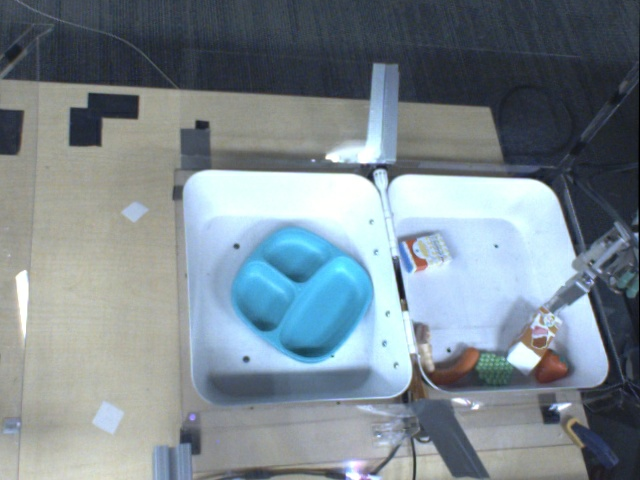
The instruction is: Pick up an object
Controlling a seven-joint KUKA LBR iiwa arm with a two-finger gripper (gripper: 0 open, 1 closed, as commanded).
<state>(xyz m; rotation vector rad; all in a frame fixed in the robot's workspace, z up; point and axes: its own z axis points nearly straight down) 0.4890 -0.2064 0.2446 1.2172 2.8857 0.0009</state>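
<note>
- The left bin (200,268) holds a blue divided plate (302,293) with three compartments, lying near the bin's middle.
- The right bin (500,218) touches the left bin along a shared middle edge.
- A small red and white carton (427,252) lies in the right bin near its left wall, well apart from the other items.
- Along the near wall of the right bin lie a reddish-brown sausage-shaped toy (455,364), a green knobbly piece (491,367), a white block (523,357) and a red piece (552,370), packed close in a row.
- An orange and white packet (543,330) stands tilted just above the white block, in the bin's near right corner.
- The gripper (572,288) reaches in over the right rim, its thin tip slanting down to the top of the orange and white packet.
- Whether the tip touches the packet, and how the gripper is set, I cannot tell at this size.
- A metal post (384,113) stands behind the joint between the bins.
</note>
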